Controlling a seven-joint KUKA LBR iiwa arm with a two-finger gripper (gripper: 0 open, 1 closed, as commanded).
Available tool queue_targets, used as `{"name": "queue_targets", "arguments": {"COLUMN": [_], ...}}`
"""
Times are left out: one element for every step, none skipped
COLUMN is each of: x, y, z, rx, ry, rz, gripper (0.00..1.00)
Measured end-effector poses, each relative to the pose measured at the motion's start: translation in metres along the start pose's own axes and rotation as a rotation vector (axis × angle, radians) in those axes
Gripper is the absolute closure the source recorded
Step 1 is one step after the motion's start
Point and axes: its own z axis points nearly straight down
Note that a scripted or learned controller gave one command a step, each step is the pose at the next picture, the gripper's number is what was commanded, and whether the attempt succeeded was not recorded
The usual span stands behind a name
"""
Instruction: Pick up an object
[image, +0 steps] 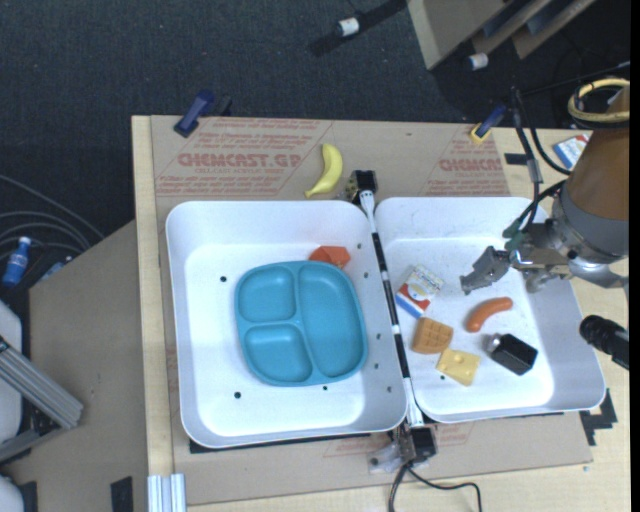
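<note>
My gripper (484, 271) hangs over the right bin (570, 385), in its upper middle part, reaching in from the right. Just below it lies an orange sausage (488, 313), apart from it. A black block (512, 353) sits lower right of the sausage. To the left lie a brown waffle square (432, 335), a yellow cheese wedge (458, 366), a clear wrapped piece (425, 278) and a small red, white and blue item (412, 298). I see nothing held by the gripper.
The left bin (200, 400) holds a blue divided plate (300, 322) and an orange piece (332, 256) at its back edge. A yellow banana (326, 170) lies on the board behind the bins. A black rail (385, 290) separates the bins.
</note>
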Motion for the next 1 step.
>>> {"name": "queue_targets", "arguments": {"x": [-0.0569], "y": [0.0170], "z": [0.1385], "rx": [0.000], "ry": [0.000], "rz": [0.002], "gripper": [0.00]}}
